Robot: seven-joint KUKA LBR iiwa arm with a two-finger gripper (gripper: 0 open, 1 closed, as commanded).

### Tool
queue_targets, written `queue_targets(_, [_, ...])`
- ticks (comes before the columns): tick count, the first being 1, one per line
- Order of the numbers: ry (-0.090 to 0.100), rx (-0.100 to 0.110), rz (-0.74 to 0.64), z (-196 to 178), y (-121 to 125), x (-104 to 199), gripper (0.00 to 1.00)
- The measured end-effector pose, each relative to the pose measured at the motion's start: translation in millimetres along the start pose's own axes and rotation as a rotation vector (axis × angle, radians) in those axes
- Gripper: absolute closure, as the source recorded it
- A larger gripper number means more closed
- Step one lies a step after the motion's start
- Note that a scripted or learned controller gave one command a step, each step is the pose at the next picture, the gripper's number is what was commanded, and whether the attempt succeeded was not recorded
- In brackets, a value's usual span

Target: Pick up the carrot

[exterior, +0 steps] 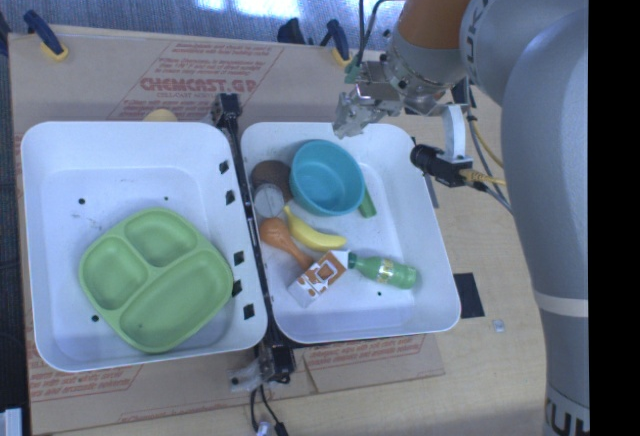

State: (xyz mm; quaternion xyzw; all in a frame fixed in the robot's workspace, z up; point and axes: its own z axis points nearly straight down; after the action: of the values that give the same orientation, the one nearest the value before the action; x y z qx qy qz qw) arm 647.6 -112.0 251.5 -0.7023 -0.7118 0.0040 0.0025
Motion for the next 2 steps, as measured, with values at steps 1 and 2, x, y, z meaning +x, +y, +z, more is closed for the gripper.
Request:
queue_targets(1, [0.004, -0.014, 0.169, -147, 10, 69, 0.00])
queue_targets(2, [-0.001, -0.007, 0.498, -238, 7, 59, 0.00])
